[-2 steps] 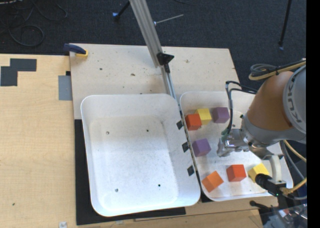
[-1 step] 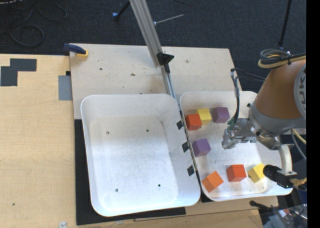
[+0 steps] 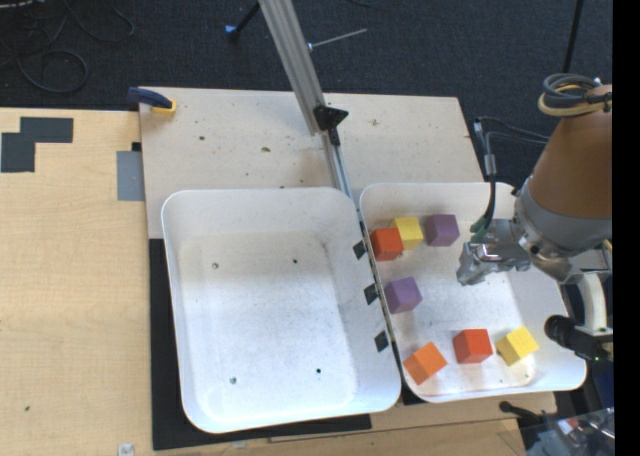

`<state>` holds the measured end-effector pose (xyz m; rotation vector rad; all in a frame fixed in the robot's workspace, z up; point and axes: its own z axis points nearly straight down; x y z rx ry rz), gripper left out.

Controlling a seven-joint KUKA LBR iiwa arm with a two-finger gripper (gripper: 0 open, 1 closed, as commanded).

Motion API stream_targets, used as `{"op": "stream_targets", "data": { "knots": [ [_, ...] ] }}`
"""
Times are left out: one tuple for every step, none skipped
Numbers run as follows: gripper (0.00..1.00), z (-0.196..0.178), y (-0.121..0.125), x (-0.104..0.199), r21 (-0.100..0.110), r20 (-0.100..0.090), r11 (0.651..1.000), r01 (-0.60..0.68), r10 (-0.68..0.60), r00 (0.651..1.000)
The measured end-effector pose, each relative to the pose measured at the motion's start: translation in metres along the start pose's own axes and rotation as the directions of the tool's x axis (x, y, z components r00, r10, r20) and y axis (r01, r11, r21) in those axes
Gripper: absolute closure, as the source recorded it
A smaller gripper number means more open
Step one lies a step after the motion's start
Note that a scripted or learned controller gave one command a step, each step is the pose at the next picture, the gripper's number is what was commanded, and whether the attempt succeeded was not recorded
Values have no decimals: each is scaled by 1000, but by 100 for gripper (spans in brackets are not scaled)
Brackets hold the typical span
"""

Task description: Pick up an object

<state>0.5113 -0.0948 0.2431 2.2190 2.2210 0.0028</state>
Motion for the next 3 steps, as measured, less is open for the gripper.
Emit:
{"op": "stream_targets", "data": {
  "knots": [
    [100, 7, 11, 44, 6, -2, 1000, 3, -3, 1000],
    [100, 0, 32, 87, 4, 0, 1000, 2, -2, 1000],
    [100, 15, 53, 142, 6, -1, 1000, 4, -4, 1000]
  ]
}}
